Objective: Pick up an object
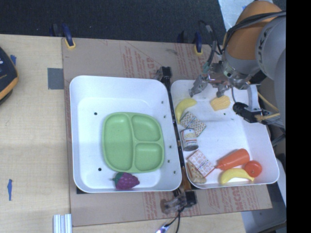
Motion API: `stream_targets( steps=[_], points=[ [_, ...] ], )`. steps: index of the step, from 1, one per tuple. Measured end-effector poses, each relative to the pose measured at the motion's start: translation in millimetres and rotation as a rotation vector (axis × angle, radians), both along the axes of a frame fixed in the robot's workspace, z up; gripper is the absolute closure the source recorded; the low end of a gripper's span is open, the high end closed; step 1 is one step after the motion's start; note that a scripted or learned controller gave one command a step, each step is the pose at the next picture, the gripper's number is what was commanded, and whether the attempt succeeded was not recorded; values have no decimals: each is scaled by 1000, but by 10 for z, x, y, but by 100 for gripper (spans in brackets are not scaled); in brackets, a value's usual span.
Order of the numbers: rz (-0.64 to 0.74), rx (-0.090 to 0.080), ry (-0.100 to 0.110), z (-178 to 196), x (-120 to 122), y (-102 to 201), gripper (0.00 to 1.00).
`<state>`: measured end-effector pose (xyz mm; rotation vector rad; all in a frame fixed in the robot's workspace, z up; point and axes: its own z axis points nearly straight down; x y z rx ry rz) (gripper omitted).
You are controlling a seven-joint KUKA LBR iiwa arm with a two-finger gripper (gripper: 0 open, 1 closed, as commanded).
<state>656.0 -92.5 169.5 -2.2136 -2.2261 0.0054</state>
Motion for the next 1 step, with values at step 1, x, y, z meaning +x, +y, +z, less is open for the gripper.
stream_targets(
  steps=[1],
  points=[
    [0,0,-2,228,6,497,0]
  ],
)
